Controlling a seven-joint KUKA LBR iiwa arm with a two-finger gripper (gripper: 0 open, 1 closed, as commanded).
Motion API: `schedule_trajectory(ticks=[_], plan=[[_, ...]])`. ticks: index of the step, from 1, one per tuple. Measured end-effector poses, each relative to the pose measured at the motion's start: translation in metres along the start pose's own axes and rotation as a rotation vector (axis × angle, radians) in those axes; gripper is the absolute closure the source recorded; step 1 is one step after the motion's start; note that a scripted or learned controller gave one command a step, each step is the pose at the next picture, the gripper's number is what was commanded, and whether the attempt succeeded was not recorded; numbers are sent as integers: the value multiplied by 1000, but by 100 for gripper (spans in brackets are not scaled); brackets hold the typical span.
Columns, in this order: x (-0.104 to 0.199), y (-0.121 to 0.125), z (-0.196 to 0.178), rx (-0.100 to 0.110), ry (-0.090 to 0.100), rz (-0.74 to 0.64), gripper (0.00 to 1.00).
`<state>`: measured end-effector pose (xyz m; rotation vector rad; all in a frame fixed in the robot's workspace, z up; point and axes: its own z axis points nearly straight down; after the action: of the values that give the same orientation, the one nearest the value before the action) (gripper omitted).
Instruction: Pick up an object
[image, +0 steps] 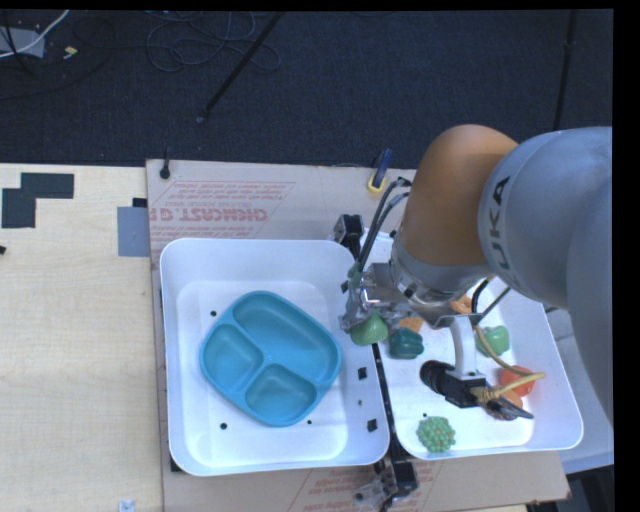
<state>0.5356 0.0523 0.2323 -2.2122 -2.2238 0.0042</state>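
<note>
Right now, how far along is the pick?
Done: the arm has reached in and the gripper is low over the divide between the two bins. In hand: a green object sits right at the gripper, but a grasp can't be confirmed. Left: lifting it clear. The teal object and bumpy green ball lie in the right bin.

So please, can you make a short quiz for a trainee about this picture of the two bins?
1. True or false: the blue divided plate lies in the left bin.
2. Which bin holds the bumpy green ball: A left, B right?
3. Fill in: the gripper hangs over the ___ between the bins, beside a small green object.

Key: 1 true; 2 B; 3 divide.
</note>
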Motion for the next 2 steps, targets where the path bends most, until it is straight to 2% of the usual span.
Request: schedule_trajectory(ticks=[1, 2], plan=[[-1, 9, -1, 2, -2, 0, 100], [-9, 6, -1, 4, -2, 5, 100]])
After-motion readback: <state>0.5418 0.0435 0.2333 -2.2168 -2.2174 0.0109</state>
